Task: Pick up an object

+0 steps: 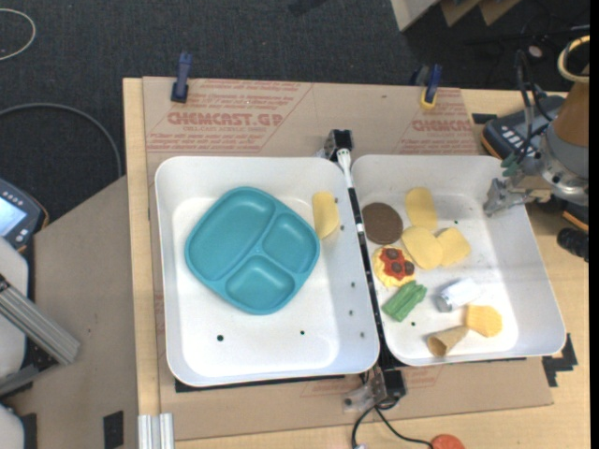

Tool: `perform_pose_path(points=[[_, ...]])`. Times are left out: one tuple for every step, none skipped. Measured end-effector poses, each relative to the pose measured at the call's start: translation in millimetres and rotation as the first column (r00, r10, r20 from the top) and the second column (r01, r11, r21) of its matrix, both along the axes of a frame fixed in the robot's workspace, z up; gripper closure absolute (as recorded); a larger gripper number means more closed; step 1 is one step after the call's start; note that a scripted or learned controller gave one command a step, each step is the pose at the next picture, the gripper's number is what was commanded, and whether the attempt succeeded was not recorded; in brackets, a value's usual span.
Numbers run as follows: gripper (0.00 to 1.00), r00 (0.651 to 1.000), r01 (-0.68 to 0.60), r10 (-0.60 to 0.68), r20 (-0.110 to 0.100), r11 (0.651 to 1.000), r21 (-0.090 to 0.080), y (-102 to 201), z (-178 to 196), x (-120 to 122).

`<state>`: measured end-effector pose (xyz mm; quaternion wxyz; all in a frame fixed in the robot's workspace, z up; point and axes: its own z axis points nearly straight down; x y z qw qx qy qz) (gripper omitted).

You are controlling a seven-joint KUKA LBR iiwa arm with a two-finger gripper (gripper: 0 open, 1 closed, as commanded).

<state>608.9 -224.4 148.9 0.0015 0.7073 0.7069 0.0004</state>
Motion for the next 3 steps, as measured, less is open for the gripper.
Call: perform_pose_path(points=[[1.00, 1.000, -0.003, 0.003, 0.002, 1.000, 0.000, 1, -42, 57], [1.00, 1.000, -0.002, 0.002, -0.003, 1.000, 0.001, 1, -59, 58], [1.00, 1.000, -0.002, 0.002, 0.019, 1.000, -0.007, 0, 199, 53]])
